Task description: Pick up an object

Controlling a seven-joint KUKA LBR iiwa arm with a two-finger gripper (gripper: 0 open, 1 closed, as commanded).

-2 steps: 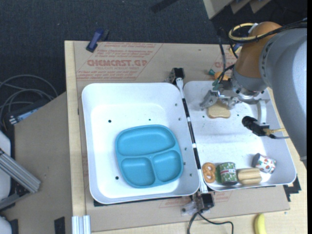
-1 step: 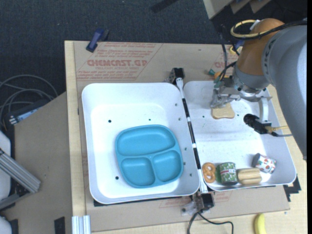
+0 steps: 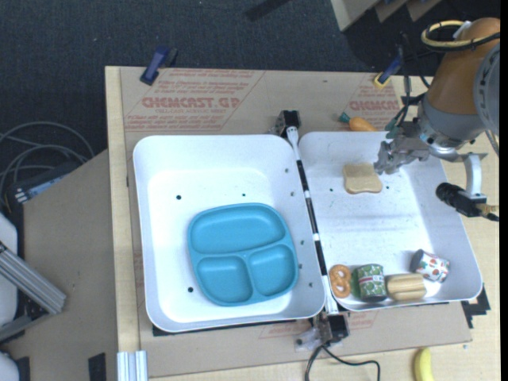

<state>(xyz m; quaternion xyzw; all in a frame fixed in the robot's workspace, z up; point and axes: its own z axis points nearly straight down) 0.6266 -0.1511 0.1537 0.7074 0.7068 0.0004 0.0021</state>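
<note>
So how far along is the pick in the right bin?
Nothing looks picked yet. The gripper is low over the right bin, beside the slice of toast, which lies flat on the bin floor. The pretzel, green can and bread roll sit untouched along the front edge. Grasping and lifting remain.

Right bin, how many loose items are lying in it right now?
5. A toast slice lies near the far end by the hand; along the near edge sit a pretzel, a green can, a bread roll and a small patterned object.
</note>
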